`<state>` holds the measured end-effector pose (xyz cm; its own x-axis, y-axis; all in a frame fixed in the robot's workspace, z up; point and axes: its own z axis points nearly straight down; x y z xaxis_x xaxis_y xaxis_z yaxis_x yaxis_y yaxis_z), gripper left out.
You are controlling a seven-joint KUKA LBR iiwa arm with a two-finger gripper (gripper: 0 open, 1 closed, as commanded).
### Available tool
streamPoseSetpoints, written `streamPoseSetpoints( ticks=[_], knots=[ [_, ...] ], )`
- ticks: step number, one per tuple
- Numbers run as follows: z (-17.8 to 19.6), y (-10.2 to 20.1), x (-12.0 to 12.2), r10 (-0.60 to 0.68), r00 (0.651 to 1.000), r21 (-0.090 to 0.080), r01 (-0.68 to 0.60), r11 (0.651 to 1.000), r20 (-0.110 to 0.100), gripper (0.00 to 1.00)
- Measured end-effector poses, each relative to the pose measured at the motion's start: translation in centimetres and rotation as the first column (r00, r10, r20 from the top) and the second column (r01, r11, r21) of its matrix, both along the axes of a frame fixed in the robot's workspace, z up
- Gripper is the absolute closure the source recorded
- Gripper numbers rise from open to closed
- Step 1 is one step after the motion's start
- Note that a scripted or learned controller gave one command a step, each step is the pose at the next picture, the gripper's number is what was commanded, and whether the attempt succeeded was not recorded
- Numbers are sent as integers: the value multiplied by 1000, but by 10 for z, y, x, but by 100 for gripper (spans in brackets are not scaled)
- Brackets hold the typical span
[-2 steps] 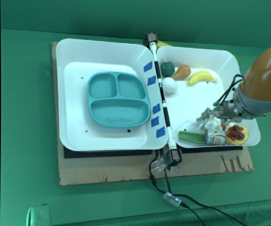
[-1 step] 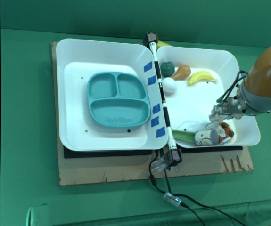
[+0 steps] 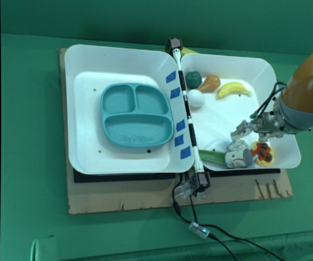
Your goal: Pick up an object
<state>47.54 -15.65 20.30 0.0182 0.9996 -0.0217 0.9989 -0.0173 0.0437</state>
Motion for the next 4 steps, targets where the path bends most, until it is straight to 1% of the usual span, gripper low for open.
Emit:
streamPoseSetpoints(
  ticks=[1, 2, 3, 4],
  knots=[
    [-15, -34, -2, 10, 1000, 8, -9, 1000, -14, 0],
    [-15, 40, -2, 10, 1000, 10, -10, 1000, -13, 0],
    [-15, -30, -3, 9, 1000, 11, -9, 1000, -17, 0],
    [-15, 40, -2, 10, 1000, 10, -10, 1000, -14, 0]
  ],
)
